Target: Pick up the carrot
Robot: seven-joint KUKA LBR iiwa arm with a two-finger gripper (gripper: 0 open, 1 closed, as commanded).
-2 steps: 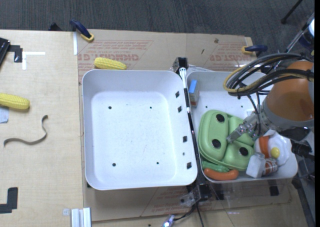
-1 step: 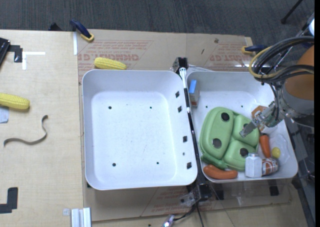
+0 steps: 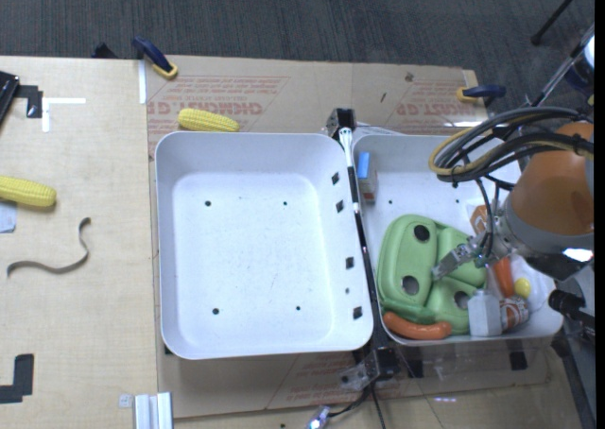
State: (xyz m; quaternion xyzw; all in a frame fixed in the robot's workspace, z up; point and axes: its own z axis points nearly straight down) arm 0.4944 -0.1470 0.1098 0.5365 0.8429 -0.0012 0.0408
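A small orange carrot (image 3: 504, 277) lies near the right side of the right bin (image 3: 416, 158), partly hidden by the arm. The gripper (image 3: 460, 262) hangs low just left of the carrot, over the right edge of a green moulded piece with round holes (image 3: 416, 271). The grey wrist with its orange band (image 3: 556, 193) reaches in from the right and covers the bin's right wall. I see nothing clearly held in the gripper.
A reddish-orange sausage-shaped piece (image 3: 416, 328) lies along the right bin's front wall, next to a white box (image 3: 481, 316). A small blue and grey item (image 3: 365, 174) sits at the bin's back left. The left bin (image 3: 180, 229) adjoins it. Two corn cobs (image 3: 207, 120) (image 3: 26, 193) lie outside the bins.
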